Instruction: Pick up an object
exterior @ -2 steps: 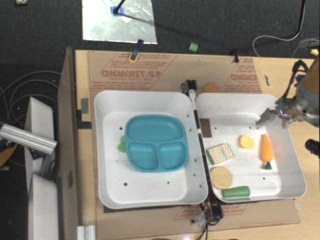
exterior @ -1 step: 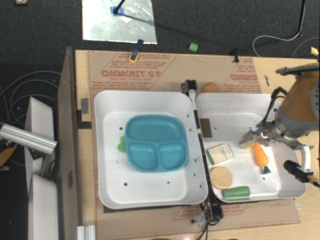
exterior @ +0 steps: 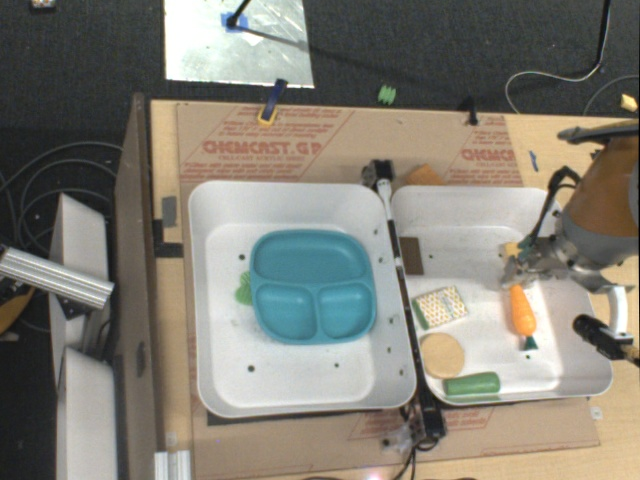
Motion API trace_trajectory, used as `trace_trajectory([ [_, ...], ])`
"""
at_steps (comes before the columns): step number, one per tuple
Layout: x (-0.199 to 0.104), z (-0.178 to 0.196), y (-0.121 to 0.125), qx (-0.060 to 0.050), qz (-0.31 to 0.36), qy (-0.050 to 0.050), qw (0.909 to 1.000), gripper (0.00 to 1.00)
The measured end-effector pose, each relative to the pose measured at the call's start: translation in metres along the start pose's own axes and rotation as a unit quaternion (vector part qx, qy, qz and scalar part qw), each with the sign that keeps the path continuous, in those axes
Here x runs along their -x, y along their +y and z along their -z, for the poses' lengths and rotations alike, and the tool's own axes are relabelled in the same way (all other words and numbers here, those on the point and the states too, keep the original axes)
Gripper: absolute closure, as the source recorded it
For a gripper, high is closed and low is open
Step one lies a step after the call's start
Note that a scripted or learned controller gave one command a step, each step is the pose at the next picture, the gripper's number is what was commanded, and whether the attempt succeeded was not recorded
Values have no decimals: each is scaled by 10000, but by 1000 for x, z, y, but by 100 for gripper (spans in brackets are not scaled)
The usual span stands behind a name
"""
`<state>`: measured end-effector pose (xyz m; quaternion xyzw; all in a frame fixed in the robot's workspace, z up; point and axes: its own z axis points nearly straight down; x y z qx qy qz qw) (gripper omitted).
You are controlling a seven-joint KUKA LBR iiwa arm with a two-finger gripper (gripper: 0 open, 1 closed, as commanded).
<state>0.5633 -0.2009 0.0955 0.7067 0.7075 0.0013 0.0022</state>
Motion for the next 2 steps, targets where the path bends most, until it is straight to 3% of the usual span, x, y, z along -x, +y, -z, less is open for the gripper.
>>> trace_trajectory([
  [1,-87,-7,6,-20,49,21,10000,100],
  [2,-163,95,32,37,60,18,10000,100],
])
